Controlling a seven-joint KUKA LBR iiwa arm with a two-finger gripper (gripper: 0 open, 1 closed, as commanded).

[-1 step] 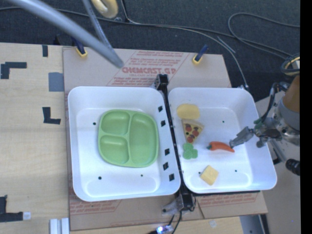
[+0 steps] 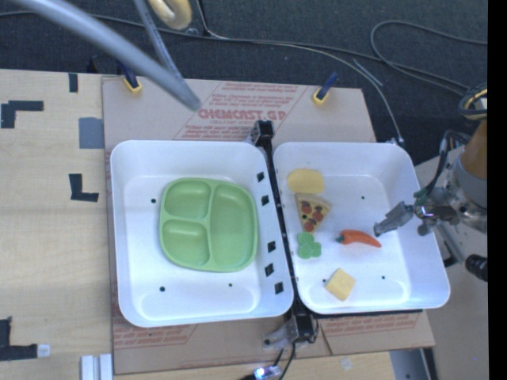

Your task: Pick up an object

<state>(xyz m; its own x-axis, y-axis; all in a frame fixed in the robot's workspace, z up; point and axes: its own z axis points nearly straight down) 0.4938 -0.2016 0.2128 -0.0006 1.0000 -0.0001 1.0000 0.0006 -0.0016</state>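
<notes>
In the right bin (image 2: 394,165) lie several toy foods: a yellow round piece (image 2: 305,181), a pizza slice (image 2: 312,211), a green broccoli piece (image 2: 308,247), an orange carrot (image 2: 360,239) and a yellow cheese block (image 2: 341,284). My gripper (image 2: 402,216) hangs over the bin's right side, just right of the carrot's tip. One grey finger (image 2: 391,220) points left toward the carrot. Nothing shows between the fingers.
The left bin (image 2: 131,212) holds a green divided plate (image 2: 209,223). A black clip row (image 2: 272,212) joins the two bins. Cables run across the dark floor behind, and a grey pole (image 2: 95,30) crosses the upper left.
</notes>
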